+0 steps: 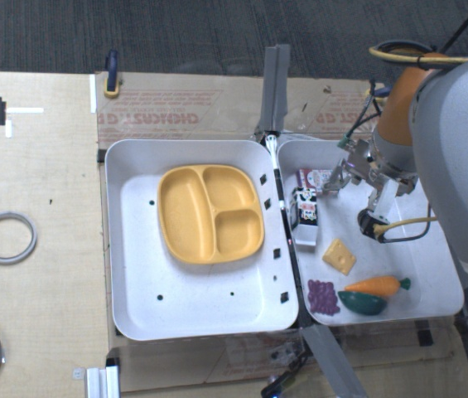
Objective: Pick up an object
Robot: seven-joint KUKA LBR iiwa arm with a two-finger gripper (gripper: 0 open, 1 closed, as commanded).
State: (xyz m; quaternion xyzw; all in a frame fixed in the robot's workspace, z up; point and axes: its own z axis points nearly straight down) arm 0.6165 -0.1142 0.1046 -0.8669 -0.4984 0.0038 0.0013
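Over the right white bin the two-finger gripper is held with fingers spread — nothing between them. Below it are seen a small milk carton, a yellow cheese wedge, an orange carrot and purple grapes — all apart from the fingers.

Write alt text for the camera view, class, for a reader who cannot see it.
A grey robot arm's claw hangs over the right bin, which holds a carton, cheese, grapes and a carrot. The left bin holds a yellow plate.
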